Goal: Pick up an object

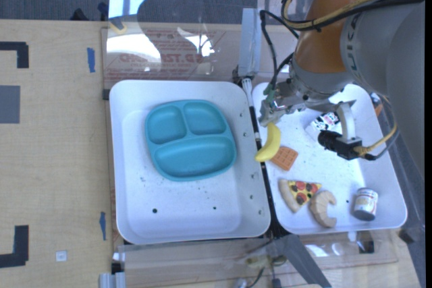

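Gripper [273,111] down low at the far-left corner of the right bin [391,195], directly over the upper end of the banana [271,143]. Open or closed: cannot tell, the metal at the tip too blurred and too crowded by cables to read. Touching the banana or just above it: also not clear from this slant. No object visibly held.

Banana lying along the left wall of the right bin, curved, its lower end just beside the waffle piece [285,158]. Nearer in the same bin, a pizza slice [300,191] and, touching or nearly touching it on the right, a pale croissant-shaped piece [325,207]. Small can [365,203] upright at the near-right corner. Black-and-white toy [326,121] further back, right of the gripper, close under the arm's wrist. Left bin [128,165] holding a teal divided plate [191,138], well apart from the action.

Likely step in hand: closing on the banana. To do it well: centre across the fruit's narrow width, not along its length; come down squarely so the curve does not roll out sideways; keep clear of the bin wall on the left, tight against the fruit here. Lift straight up first, then check for anything actually caught. Risk, as a judgement: a grab at the very tip slipping off, or a nudge shoving the banana under the wall's lip.
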`<state>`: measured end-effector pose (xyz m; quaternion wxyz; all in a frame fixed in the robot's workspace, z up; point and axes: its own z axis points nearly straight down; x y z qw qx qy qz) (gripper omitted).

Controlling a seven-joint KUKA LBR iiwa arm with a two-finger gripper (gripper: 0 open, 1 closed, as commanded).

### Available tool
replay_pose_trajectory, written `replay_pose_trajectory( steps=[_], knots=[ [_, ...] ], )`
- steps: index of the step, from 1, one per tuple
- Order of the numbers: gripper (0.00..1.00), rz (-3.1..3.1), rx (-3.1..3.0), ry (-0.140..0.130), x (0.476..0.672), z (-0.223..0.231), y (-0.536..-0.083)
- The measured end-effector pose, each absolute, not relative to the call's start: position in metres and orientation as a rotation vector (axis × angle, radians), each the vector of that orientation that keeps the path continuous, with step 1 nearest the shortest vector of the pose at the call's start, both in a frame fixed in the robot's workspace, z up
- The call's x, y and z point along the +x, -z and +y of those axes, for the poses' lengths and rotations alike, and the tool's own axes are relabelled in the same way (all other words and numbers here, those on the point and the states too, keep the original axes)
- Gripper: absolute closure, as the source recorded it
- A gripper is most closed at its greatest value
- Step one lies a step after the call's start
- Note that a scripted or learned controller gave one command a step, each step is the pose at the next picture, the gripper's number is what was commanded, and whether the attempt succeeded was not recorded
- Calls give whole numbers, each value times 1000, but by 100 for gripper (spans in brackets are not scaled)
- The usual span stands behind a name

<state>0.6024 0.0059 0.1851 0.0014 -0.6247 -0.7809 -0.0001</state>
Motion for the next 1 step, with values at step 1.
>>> replay_pose_trajectory(
  steps=[1],
  knots=[
    [100,-2626,-1731,9,580,79,-231]
  ],
)
